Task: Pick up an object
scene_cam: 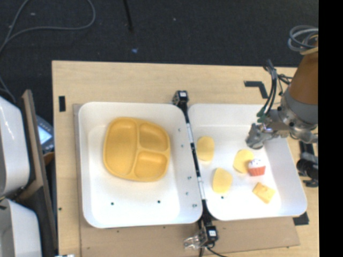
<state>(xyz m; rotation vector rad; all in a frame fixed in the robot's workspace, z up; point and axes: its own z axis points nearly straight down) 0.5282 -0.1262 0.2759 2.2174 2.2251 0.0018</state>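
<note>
claw (pixel 257 138) hangs over right bin (pixel 284 208), finger state cannot be told. small red-and-white piece (pixel 257 168) just below claw, touching yellow round piece (pixel 242 159). yellow wedge (pixel 263 192) further below. yellow divided plate (pixel 136 149) far to claw's left in left bin (pixel 91 208). no readable writing.

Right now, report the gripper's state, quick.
Gripper: above the right bin, near the yellow pieces; open or shut cannot be told from this view, and nothing is seen held.
</note>
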